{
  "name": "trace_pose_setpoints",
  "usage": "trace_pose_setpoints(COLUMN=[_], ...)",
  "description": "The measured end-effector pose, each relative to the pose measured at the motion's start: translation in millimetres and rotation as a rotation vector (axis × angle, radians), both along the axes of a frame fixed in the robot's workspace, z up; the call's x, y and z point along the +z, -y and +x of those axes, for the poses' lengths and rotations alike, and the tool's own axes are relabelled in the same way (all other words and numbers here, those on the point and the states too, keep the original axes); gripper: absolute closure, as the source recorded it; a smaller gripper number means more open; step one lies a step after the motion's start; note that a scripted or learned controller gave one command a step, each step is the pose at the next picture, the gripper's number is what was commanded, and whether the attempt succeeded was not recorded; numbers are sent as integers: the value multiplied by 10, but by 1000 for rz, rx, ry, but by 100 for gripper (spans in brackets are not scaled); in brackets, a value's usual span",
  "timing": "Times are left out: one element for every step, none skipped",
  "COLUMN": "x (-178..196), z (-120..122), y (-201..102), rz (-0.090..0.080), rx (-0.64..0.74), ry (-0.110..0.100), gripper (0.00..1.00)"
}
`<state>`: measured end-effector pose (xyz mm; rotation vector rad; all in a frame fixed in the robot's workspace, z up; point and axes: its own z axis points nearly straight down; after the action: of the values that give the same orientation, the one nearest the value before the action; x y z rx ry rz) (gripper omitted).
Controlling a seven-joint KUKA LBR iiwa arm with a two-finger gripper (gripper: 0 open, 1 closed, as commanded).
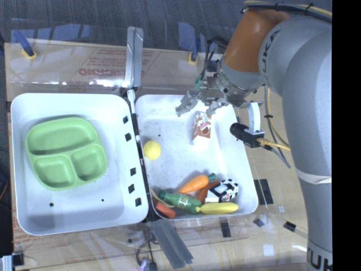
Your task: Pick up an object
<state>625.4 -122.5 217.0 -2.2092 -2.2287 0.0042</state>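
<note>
On the table stand two shallow white bins side by side. One green plate with three compartments lies in the left bin; nothing lies in its compartments.

Across the right bin the loose things can be counted. One small yellow ball sits alone near the left wall. One small packet, white with red and brown print, lies toward the far side; its print is too small to read. Along the near wall lies a cluster: one orange carrot, one green bottle lying on its side with a label too blurred to read, one yellow banana, one black-and-white toy patterned like a cow, and a reddish-orange piece partly tucked under the bottle, whose shape I cannot make out. These touch or overlap one another.

One arm reaches in from the right, grey with an orange band. Its hand hangs over the far part of the right bin, just above the packet; the two fingers stand apart, with nothing between them. One fingertip points toward the left of the packet.

Red mirrored lettering shows on the board behind the bins, not legible. The letters "KU" show on the arm at the lower right edge.
</note>
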Motion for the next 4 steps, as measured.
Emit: trace_pose_setpoints(x=[884, -332, -929, -937], z=[-103, 98, -103, -242], y=[-18, -100, 345, 660], rz=[-1, -1, -3, -3], rx=[-58, -54, -24, -13], ry=[3, -1, 11, 17], gripper=[0, 0, 0, 0])
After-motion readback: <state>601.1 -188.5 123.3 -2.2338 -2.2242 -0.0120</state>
